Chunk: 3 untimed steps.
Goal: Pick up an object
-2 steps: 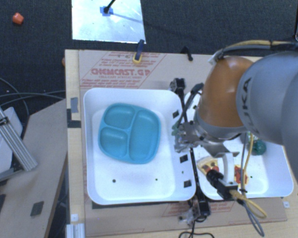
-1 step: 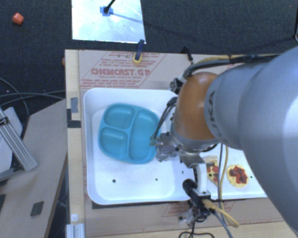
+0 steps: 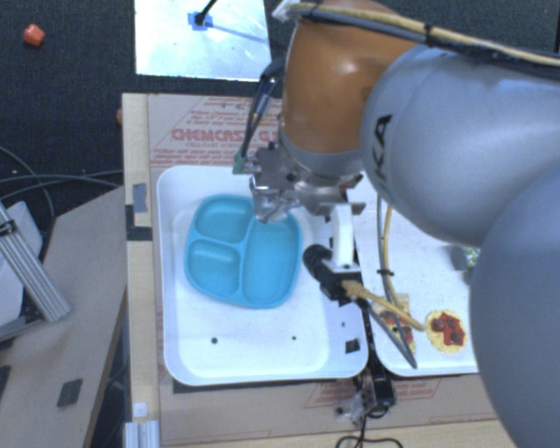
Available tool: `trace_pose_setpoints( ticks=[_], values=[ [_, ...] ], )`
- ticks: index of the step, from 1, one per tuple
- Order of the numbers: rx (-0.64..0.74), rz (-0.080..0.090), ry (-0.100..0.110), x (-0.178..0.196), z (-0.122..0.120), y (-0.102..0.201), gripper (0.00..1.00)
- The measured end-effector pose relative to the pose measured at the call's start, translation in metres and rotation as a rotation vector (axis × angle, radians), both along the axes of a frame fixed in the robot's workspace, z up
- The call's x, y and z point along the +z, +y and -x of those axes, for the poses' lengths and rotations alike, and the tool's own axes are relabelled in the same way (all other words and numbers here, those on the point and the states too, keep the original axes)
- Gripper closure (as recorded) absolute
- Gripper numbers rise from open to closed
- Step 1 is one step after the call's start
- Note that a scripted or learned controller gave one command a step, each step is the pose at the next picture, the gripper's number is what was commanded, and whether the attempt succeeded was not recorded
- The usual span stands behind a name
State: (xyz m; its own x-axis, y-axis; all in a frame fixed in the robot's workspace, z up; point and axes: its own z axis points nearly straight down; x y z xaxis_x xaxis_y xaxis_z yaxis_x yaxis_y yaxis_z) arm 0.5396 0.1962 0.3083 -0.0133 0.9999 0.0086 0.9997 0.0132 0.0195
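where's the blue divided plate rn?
Camera view: blue divided plate lies in the left white bin, upper half, with the gripper over its top right edge.

Blue divided plate (image 3: 238, 261) looking smooth matt plastic. White bin (image 3: 252, 357) showing glossy plastic sheen. Arm's orange band (image 3: 331, 73) gleaming, polished. Cardboard sheet (image 3: 205, 129) appearing matt, printed.

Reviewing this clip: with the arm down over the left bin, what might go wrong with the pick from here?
1. The gripper sits at the upper right rim of the blue divided plate; a thin, shallow rim may slip out of a pinch.
2. A grip at one edge would likely tilt the plate on lifting, and it might drop.
3. The plate lies near the left bin wall, so a dragged plate may catch there.
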Motion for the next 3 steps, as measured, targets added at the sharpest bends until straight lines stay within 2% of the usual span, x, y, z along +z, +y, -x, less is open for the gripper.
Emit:
trace_pose_setpoints(
  ticks=[1,2,3],
  values=[
    [-0.017,0.010,0.014,0.000,-0.033,-0.059,1.00],
    [-0.016,0.012,0.024,-0.086,-0.084,-0.088,1.00],
    [-0.004,0.005,0.017,-0.079,-0.080,-0.016,1.00]
  ],
)
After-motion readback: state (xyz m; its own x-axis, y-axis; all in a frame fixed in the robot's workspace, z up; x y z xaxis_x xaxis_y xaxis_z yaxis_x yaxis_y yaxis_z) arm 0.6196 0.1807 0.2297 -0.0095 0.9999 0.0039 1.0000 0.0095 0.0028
